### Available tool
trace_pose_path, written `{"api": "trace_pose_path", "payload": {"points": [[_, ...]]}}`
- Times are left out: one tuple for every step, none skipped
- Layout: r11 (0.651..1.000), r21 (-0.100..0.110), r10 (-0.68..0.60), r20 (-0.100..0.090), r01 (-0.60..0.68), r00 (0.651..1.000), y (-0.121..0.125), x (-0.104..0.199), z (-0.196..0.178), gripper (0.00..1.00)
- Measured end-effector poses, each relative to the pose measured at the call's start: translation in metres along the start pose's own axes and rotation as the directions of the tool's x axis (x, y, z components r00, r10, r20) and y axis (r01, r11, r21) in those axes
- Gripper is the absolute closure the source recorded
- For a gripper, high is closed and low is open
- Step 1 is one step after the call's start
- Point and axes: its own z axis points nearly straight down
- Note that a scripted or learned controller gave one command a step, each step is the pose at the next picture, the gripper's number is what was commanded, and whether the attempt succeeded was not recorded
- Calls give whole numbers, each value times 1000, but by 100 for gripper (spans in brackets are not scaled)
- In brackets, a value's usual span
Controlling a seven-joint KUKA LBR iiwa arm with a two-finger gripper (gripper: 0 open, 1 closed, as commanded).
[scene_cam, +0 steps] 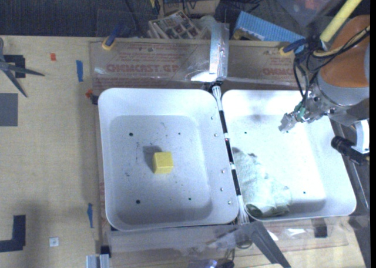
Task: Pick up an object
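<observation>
The wooden bench (47,161) carries two shallow white bins set side by side, their inner walls touching along a central seam. The left bin (117,108) holds a single yellow cube (163,162), which rests flat on the bin floor near its centre, slightly toward the near edge and well apart from every wall. The right bin (335,202) holds a crumpled pale cloth (261,189), which lies in the near-left corner against the wall shared with the left bin. The grey arm with its orange band (346,64) enters over the far-right corner of the right bin. The gripper (289,121) hangs above the far half of the right bin, well apart from cloth and cube; whether its fingers are apart or together cannot be told at this resolution.
</observation>
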Motion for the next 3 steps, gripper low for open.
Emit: {"api": "trace_pose_path", "payload": {"points": [[913, -3, 407, 2, -407, 913, 58, -20, -32, 100], [998, 1, 66, 0, -66, 998, 59, -17, -18, 100], [909, 2, 418, 0, -418, 909, 54, -13, 4, 100]]}}
